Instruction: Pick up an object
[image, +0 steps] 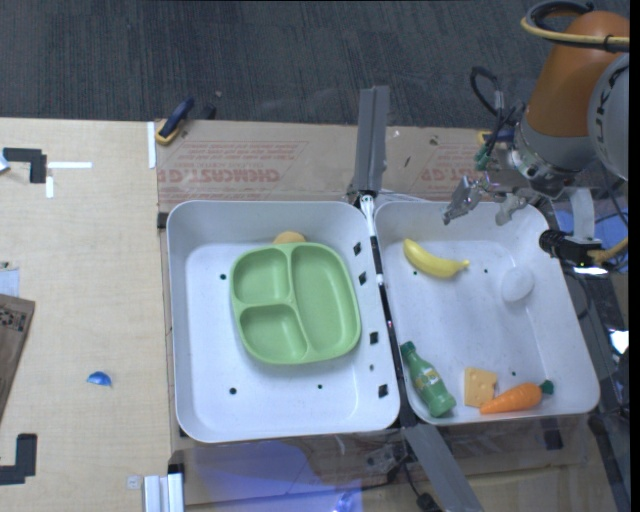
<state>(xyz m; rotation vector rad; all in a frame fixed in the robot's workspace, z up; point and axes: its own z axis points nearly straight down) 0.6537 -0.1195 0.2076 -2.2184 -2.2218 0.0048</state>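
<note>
The gripper (485, 203) hangs with jaws open and empty over the right bin's (560, 330) far rim, poised near the banana (434, 260).

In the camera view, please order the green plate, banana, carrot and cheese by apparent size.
1. green plate
2. and 3. banana and carrot: they look alike, so no ranking between them
4. cheese

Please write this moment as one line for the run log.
gripper: open, holds nothing, above right bin far rim | nearest: banana | also in bin: green bottle, carrot | pick: not yet done
</note>
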